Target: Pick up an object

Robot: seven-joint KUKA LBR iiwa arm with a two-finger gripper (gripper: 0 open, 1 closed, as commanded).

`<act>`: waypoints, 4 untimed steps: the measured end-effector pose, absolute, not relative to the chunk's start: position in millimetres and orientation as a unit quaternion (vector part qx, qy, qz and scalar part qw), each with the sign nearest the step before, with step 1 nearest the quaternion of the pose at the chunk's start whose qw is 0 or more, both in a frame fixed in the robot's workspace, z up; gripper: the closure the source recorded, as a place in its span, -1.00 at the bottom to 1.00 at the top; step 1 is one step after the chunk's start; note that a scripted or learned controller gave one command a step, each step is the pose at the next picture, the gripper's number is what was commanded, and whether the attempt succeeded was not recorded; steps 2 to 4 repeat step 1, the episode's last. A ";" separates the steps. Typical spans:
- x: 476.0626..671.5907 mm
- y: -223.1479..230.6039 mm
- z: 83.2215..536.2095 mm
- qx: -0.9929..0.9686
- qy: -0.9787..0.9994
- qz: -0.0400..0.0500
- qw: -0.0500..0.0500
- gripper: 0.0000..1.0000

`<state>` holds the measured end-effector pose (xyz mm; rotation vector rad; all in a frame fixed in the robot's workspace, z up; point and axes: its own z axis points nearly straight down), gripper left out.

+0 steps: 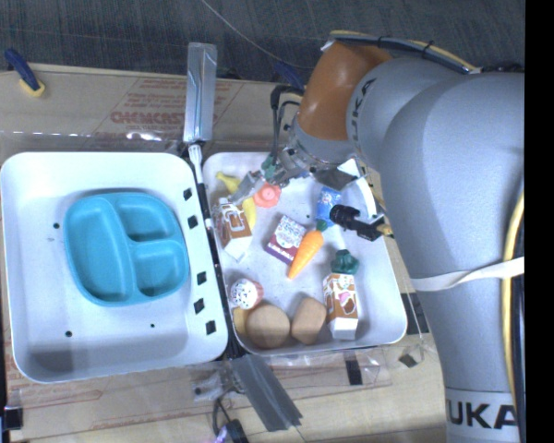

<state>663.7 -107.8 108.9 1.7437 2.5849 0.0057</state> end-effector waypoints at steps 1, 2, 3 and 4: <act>666.6 -109.2 122.6 0.558 0.830 0.003 0.018 1.00; 666.6 -109.2 122.6 0.558 0.830 0.003 0.018 1.00; 666.6 -109.2 122.6 0.558 0.830 0.003 0.018 1.00; 666.6 -109.2 122.6 0.558 0.830 0.003 0.018 1.00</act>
